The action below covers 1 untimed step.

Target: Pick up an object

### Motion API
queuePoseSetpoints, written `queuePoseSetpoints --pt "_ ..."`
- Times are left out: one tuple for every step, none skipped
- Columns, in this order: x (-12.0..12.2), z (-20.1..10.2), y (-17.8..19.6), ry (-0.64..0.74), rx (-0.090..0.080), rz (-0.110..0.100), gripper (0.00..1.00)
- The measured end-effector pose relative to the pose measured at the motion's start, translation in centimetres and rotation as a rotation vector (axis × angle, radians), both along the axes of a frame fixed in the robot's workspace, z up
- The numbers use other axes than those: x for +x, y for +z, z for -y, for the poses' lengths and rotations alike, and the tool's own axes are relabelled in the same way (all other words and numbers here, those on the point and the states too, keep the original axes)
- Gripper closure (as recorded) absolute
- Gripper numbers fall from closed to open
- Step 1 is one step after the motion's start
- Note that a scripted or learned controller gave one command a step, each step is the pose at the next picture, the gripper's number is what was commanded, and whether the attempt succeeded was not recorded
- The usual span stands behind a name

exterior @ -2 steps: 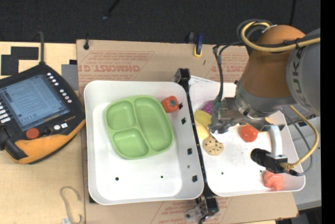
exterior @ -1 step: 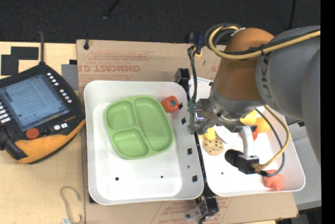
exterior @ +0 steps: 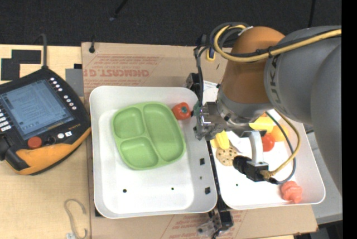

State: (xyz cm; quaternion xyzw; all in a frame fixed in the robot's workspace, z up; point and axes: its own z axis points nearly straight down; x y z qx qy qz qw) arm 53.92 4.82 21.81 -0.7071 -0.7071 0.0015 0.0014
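- Down over the inner edge of the right bin (exterior: 312, 199), the gripper (exterior: 207, 123) hangs at the end of the grey arm (exterior: 304, 79); the wrist hides most of it, so I cannot tell how it is set or whether anything is in it.
- Just beside the gripper, in the right bin, lie a yellow piece (exterior: 221, 139) and a round tan cookie with dark spots (exterior: 225, 156), the cookie touching the yellow piece's lower end.
- Further right in that bin, an orange-red item (exterior: 268, 143) sits next to another yellow shape (exterior: 264, 121), both partly covered by the arm and its cables.
- A black connector on a yellow cable (exterior: 249, 168) hangs over the middle of the right bin.
- Near the bin's lower right corner rests a pink toy (exterior: 291, 191), well apart from the other items.
- On the arm, an orange band (exterior: 254, 48) sits above the wrist, and dark letters on the grey shell read "UK" (the rest is cut off by the curve).
- In the left bin (exterior: 111, 193), a small red tomato (exterior: 181, 111) lies at the upper right corner, touching the rim of a green divided plate (exterior: 148, 135) with three compartments.
- Both bins stand on a cardboard sheet (exterior: 139, 65); red printing on it appears upside down and mirrored, and I cannot read it surely.
- To the far left on the bench lies a control tablet (exterior: 36, 115) with a lit screen, a row of buttons and an orange-and-black casing; its text is too small to read.
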Motion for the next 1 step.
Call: queuePoseSetpoints --pt "0.11 0.24 0.68 0.002 0.000 0.001 1.00"
